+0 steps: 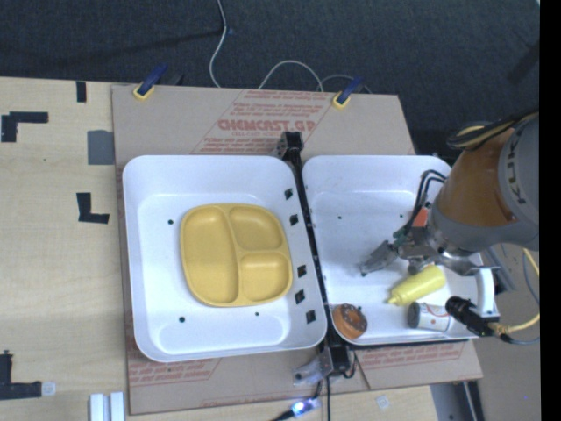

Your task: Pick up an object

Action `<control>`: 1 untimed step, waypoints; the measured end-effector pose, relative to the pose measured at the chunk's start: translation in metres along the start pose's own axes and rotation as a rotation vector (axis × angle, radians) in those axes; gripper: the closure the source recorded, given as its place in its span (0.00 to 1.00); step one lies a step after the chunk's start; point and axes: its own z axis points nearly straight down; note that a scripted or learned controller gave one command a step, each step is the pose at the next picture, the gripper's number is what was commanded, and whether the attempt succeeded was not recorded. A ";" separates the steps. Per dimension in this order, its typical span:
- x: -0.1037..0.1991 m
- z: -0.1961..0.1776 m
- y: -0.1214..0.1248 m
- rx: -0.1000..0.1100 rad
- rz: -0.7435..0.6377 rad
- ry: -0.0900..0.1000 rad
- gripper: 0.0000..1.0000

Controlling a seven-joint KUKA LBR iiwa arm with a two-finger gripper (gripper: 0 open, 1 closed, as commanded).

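Two fingers of the hand (379,259) seemingly spread, low over the right bin (351,182).

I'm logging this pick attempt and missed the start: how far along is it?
Done: the arm is already lowered into the right bin, with the gripper on the bin floor. In hand: nothing is visibly between its fingers. Left: the grab and lift. The yellow bottle, the small white container and the round brown item lie in that bin; the yellow divided plate sits in the left bin.
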 end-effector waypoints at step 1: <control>0.002 -0.013 0.001 -0.002 -0.002 0.001 1.00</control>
